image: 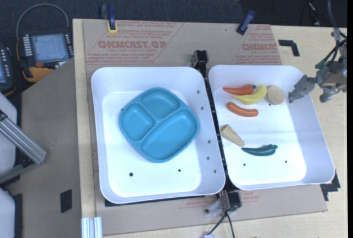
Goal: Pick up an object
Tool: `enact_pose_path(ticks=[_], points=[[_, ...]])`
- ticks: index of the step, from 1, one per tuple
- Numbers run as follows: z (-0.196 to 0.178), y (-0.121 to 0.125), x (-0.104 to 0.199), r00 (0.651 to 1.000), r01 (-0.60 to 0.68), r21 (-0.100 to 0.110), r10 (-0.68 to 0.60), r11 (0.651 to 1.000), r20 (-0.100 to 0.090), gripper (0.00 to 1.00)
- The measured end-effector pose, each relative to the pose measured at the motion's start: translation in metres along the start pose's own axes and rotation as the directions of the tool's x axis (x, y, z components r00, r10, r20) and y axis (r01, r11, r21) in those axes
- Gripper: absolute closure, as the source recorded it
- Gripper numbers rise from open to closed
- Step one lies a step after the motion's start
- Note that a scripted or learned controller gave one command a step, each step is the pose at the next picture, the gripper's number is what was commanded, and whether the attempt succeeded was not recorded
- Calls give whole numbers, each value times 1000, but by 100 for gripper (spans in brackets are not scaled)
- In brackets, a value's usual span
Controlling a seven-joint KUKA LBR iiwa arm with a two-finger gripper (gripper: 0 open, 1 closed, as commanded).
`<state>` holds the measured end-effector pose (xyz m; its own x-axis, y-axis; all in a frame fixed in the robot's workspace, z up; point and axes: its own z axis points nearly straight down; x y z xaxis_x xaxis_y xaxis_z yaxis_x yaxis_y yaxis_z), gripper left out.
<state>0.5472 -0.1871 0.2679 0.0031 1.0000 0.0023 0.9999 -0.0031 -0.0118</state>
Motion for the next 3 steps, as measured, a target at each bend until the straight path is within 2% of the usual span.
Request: enact_pose_path(ticks=[1,3], points=[[-6,2,1,1000,3,-12,-3,1000,3,0],[116,-5,-7,1000,2,-4,-2,1000,0,0]])
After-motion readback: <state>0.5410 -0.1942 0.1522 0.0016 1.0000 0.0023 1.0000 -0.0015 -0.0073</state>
